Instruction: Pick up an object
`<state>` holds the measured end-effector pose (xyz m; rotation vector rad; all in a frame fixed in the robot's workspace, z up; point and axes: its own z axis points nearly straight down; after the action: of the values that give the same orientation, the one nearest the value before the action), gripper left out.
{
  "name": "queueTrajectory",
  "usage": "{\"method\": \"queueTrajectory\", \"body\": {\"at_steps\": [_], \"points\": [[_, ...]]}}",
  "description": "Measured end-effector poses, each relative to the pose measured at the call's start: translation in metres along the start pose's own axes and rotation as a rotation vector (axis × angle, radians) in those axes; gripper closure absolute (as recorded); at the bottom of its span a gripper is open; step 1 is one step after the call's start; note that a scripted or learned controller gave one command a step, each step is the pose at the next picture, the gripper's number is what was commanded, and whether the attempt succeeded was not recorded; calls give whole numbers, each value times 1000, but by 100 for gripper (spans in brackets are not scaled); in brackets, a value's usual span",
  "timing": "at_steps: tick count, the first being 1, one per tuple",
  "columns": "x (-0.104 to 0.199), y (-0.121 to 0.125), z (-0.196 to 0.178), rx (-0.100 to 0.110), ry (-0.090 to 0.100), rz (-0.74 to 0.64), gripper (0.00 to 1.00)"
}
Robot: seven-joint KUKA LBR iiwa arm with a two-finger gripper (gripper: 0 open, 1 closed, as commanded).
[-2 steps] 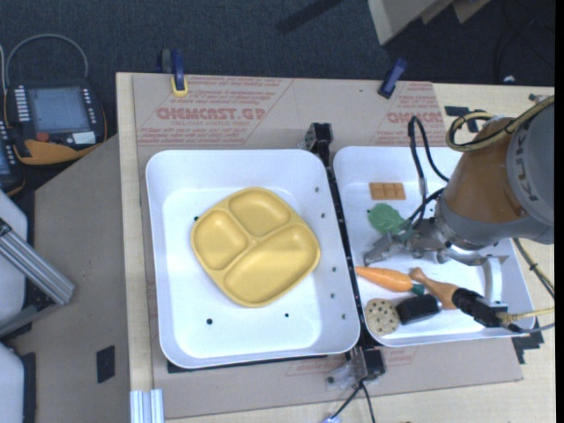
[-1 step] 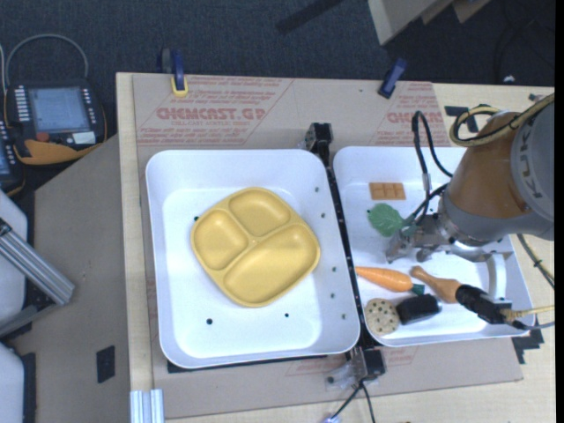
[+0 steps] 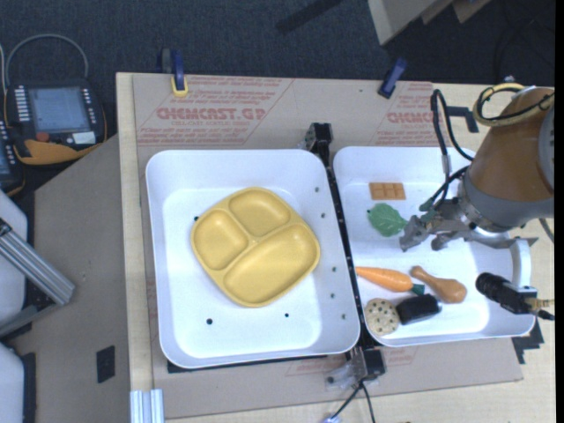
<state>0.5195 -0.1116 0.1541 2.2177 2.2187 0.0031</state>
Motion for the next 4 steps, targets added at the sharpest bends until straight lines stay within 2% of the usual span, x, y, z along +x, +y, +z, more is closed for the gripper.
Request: {"method": "queueTrajectory", "body": {"at_steps": [2,3,4], "points": [[-6,10,-108,0,0,-1,100],[38,30,-93,3,1,-3,100],[88,41,-96,2,2,-5,100]]}}
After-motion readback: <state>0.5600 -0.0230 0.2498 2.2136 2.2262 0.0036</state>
